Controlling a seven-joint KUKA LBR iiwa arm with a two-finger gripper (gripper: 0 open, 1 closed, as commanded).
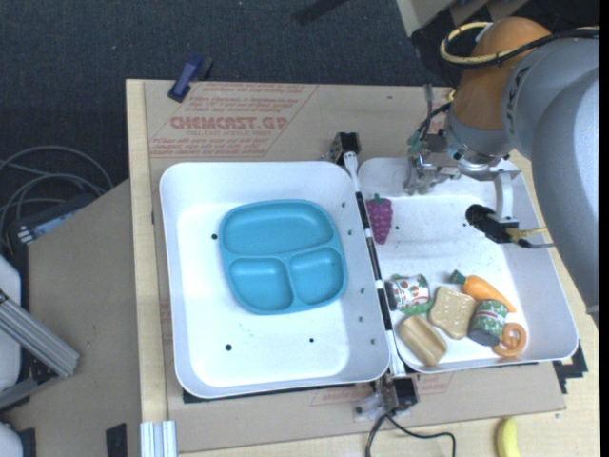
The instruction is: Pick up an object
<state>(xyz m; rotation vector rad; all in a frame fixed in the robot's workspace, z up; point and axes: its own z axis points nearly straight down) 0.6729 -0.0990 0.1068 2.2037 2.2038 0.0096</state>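
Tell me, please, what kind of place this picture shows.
Probably a robotics lab test bench, not a kitchen. Two shallow white plastic bins sit clipped together on a cardboard sheet, the grey robot arm reaches over small toy food pieces, and loose cables lie on dark carpet.

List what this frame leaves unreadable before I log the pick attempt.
- Gripper: small and dark over the right bin's far corner; finger state unclear.
- Arm: cut off by the right edge.
- Toy-food pile: pieces overlap, hiding their lower parts.
- Yellow object: cut off by the bottom edge.
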